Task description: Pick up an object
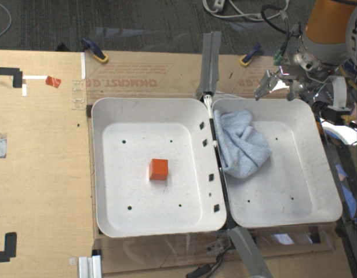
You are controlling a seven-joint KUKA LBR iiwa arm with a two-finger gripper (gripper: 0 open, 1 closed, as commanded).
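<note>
Nearest the camera, at the front of the bench (39,155), two shallow white bins are seen side by side; in the left bin (109,213) an orange-red block (159,169) is set slightly in front of centre, well apart from every wall; its faces are turned a little out of square with the bin, and since it looks nearly cubic, no long axis can be made out. Further back, in the right bin (306,201), a crumpled light-blue towel (241,143) is heaped against the divider side, its length running roughly from the back wall towards the front. Beyond the back rim of the right bin the end effector (281,81) is seen poised above the bench; its fingers are spread apart, and nothing is held between them. From the end effector, the towel lies close, just forward and to the view's left; the block lies much farther the same way, across the divider; the towel is therefore judged the nearer candidate, though its softness may let it slip.
</note>
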